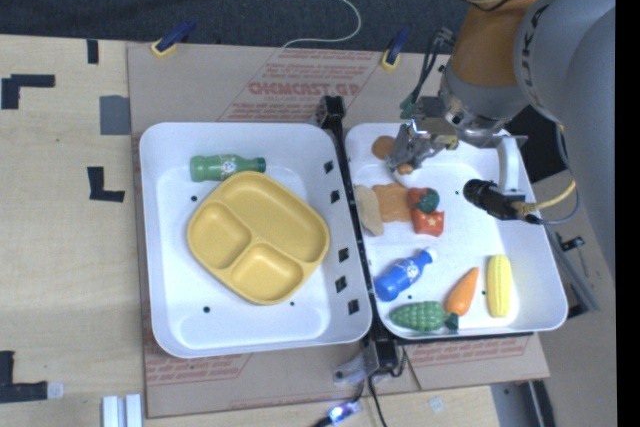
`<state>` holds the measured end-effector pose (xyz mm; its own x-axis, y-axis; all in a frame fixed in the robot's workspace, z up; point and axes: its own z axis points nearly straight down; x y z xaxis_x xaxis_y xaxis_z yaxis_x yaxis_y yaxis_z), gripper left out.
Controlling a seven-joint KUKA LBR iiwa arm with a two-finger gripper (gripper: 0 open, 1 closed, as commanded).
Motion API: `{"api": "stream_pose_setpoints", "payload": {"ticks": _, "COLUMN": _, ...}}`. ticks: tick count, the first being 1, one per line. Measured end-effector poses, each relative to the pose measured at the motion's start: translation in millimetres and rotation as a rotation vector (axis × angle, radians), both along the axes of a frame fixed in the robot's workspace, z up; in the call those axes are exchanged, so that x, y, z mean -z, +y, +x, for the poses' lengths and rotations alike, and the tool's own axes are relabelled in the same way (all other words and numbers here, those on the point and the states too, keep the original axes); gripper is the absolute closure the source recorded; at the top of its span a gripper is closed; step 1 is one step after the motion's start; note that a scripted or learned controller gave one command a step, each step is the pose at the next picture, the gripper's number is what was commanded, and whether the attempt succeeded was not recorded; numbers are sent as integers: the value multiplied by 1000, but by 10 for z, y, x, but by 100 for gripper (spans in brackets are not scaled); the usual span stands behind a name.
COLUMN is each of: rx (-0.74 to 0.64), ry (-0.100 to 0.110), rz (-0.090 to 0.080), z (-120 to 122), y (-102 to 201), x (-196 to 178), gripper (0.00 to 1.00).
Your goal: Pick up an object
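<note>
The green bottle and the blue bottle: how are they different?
The green bottle lies in the left bin, beside the yellow divided plate; the blue bottle lies in the right bin among toy foods. The green bottle lies roughly level across the view, while the blue bottle lies at a slant. The green one looks slightly longer. Both lie on their sides and carry a pale label.

The bench [60, 245] is pale wood with dark marks at 9 o'clock. A printed cardboard sheet [290, 80] lies on it, clipped at 12 o'clock, carrying the left bin [160, 215] and right bin [545, 260], edges touching at centre.
</note>
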<state>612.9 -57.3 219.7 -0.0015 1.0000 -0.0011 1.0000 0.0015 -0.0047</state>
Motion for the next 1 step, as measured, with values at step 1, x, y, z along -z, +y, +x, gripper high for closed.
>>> {"api": "stream_pose_setpoints", "payload": {"ticks": 1, "rx": -1, "ry": -1, "rz": 1, "z": 135, "y": 62, "x": -25, "gripper": 100}}
